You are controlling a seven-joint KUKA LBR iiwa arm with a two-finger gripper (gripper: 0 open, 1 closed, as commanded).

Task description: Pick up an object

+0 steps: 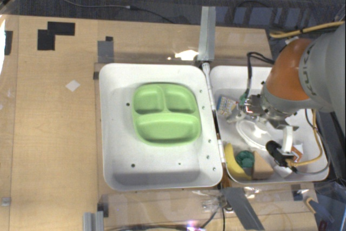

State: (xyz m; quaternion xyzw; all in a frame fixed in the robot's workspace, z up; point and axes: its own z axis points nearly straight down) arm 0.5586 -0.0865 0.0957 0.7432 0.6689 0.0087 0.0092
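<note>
The arm [319, 70] reaches in from the right over the right bin [238, 77], its orange band [286, 76] above the bin's middle. The gripper [250, 110] hangs low in that bin, pointing left. Whether it is open or closed cannot be told, and nothing is seen held in it.

Several things lie in the right bin. A small blue-and-white packet [227, 104] lies near the left wall, just beside the gripper. A clear, glassy thing [251, 132] lies below the gripper in the view, and its kind is hard to tell. In the near left corner a banana [231, 158] lies along the wall. A dark green thing [246, 159] touches the banana's right side, and a tan block [263, 167] sits just beside the green thing.

The left bin [116, 132] holds a green plate [165, 113] with three compartments, lying flat near the middle, well apart from the gripper. Both bins sit side by side on the wooden bench [48, 132], touching along their shared edge.
</note>
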